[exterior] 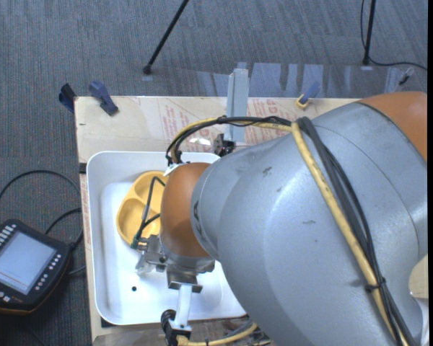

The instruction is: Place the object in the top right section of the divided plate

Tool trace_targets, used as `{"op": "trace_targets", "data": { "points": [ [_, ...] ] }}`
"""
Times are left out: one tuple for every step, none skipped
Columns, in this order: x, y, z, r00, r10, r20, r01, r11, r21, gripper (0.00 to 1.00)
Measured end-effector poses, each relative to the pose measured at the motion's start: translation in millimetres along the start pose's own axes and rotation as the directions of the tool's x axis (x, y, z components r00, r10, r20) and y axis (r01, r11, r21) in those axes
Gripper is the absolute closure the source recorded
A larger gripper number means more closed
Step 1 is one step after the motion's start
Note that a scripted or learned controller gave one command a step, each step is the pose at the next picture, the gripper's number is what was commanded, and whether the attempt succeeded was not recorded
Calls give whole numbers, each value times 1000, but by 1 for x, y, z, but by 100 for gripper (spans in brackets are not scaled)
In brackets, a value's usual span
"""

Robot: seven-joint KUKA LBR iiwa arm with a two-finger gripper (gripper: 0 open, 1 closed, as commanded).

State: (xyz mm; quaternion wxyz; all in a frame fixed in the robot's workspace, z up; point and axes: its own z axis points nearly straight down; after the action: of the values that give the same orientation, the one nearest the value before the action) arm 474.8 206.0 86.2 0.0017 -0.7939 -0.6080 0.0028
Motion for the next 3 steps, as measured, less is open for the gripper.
{"op": "trace_targets", "data": {
  "points": [
    [-18, 3, 1, 964, 265, 0, -265, 964, 7, 0],
    [-21, 5, -8, 962, 272, 4, -272, 962, 11, 100],
    [-10, 75, -147, 999, 47, -7, -47, 999, -10, 100]
  ]
}}
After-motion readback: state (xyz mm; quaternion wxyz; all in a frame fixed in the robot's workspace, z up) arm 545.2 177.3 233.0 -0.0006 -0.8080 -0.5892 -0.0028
